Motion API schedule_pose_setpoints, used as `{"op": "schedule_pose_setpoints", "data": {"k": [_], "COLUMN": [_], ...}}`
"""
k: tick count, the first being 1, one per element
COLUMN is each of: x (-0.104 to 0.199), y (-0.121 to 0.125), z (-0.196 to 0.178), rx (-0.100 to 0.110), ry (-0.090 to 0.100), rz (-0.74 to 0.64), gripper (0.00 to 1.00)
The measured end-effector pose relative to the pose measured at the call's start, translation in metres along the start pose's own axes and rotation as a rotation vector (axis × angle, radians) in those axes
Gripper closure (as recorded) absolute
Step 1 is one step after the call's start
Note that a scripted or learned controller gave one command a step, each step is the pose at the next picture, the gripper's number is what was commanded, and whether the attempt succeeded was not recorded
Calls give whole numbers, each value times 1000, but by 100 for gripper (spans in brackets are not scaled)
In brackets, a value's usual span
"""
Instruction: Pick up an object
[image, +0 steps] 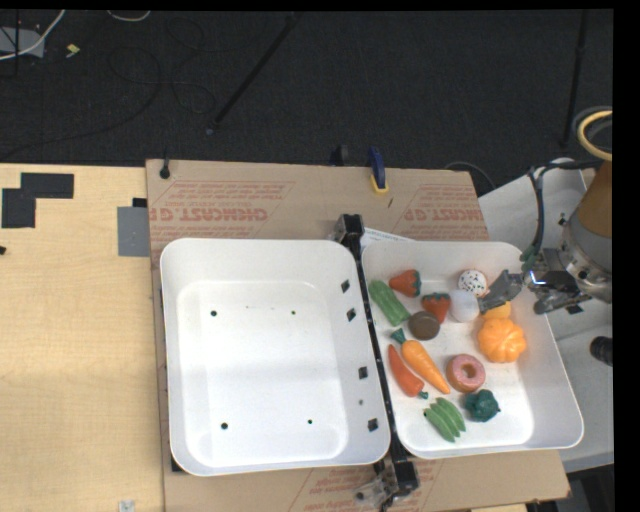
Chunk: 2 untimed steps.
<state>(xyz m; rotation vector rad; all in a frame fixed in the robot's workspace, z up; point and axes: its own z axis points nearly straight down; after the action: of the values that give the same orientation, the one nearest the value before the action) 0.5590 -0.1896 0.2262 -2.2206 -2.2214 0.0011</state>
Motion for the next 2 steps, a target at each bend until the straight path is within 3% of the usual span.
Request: {"op": "schedule_pose_setpoints", "data": {"k": [1, 2], "x": [25, 96], "y": [-2, 88], "z": [127, 122], "rx": [11, -4], "ry": [6, 3], "rz": [-2, -8], "gripper": [0, 0]}}
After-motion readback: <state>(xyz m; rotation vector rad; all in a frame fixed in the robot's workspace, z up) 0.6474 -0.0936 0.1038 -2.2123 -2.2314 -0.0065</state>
